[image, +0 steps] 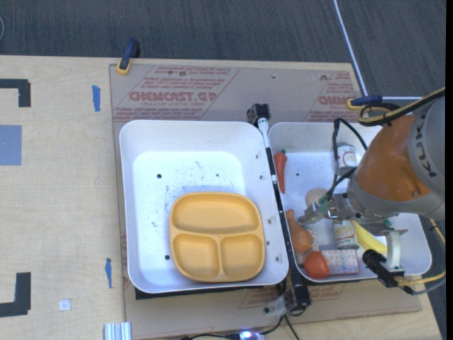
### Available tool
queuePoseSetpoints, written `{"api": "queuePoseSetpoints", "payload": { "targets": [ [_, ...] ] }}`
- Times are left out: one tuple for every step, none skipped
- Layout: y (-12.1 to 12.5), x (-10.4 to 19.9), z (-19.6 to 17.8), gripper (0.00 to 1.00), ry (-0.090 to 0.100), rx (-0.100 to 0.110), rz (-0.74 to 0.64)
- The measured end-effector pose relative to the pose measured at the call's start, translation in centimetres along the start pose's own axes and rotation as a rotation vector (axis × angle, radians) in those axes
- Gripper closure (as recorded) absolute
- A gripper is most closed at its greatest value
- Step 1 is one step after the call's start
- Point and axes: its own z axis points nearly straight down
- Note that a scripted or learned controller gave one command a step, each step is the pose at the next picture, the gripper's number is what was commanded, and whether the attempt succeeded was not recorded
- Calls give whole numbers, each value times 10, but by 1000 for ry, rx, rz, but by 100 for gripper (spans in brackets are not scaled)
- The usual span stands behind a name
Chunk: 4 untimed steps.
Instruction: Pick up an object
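Overhead slanted view of a bench (56, 211) bearing two shallow white bins side by side on a printed brown sheet (184, 91). The left bin (134, 190) holds a yellow tray (216, 235) with three compartments, lying flat toward the bin's near right corner. The right bin (304, 137) holds a heap of small objects. A slim orange carrot (280, 170) lies along its left wall, toward the far side. A rounder orange piece (300, 238) sits lower down against the same wall, and just nearer than it lies a red tomato (316, 264), touching a pale printed packet (342, 261) to its right. A yellow banana (369, 238) lies to the right of the packet, partly under the arm. A small jar (345, 234) stands between the orange piece and the banana.

The arm (396, 168) enters from the right, its orange band above the right bin's middle, and covers much of the bin's right half. The gripper (316, 213) is low over the heap, just above the orange piece and left of the jar; whether it is spread or closed, and whether it has anything, cannot be told, as the wrist and clutter hide it.

A blue and yellow clamp (128, 55) sits at the sheet's far left corner. Black cables (354, 129) loop over the arm.
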Motion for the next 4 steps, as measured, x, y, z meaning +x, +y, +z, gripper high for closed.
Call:
{"api": "queuePoseSetpoints", "payload": {
  "targets": [
    [9,-1,5,0,7,27,4],
    [0,0,1,0,2,6,0],
    [3,-1,-9,100,-2,-2,1],
    [9,-1,5,100,8,31,5]
  ]
}}
